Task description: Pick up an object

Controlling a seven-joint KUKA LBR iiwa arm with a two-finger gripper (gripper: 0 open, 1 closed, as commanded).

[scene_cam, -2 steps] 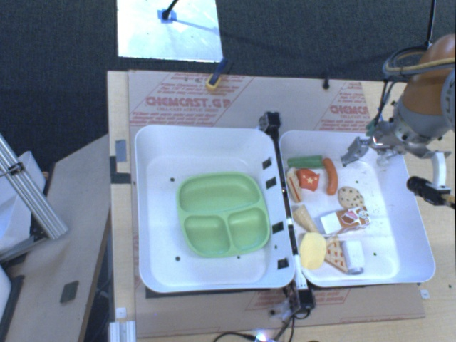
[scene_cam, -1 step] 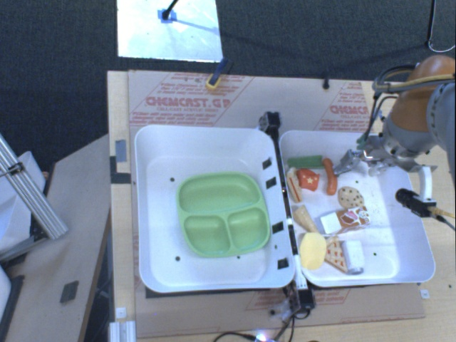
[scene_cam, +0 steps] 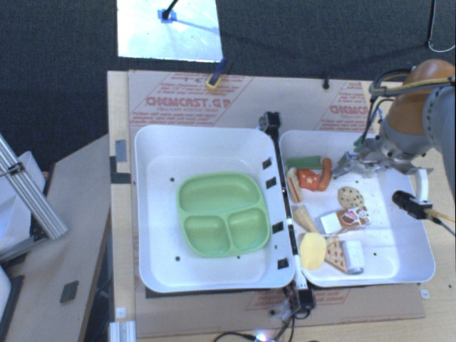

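Logged: two white bins (scene_cam: pixel 214 137); one green tray (scene_cam: pixel 222 214) in left bin; about ten toy foods (scene_cam: pixel 328 223) in right. Gripper (scene_cam: pixel 354 159) far right, finger state indeterminable.

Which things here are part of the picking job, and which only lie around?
Job: the tool; toy food in the right bin: tomato, cookie, pizza slice, yellow round piece.
Lying about: green divided tray in the left bin; cardboard sheet.

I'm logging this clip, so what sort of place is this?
Probably a robotics lab bench set up for picking trials: two white bins side by side, toy food in the right bin, a robot arm reaching in.
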